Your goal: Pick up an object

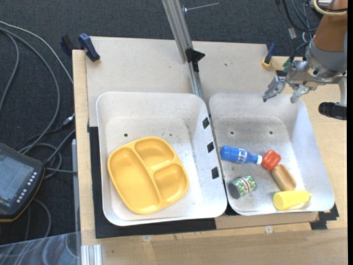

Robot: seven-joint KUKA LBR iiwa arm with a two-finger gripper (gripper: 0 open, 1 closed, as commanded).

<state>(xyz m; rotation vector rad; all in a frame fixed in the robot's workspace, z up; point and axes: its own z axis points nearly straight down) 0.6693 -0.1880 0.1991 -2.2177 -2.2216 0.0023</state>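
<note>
In the right bin (309, 142) lie a blue and white bottle (240, 155), a red-capped brown bottle (278, 171), a small green can (242, 186) and a yellow block (290, 200), all toward its near half. My gripper (283, 92) hangs over the bin's far rim, well above and behind these objects. Its two fingers are spread apart with nothing between them. The orange-banded wrist (331, 29) rises to the upper right.
The left bin (110, 115) holds a yellow divided plate (148, 174). A metal pole (177, 18) slants down to the gap between the bins. Blue clamps (88, 46) sit on the bench's far corners; cables lie off the left side.
</note>
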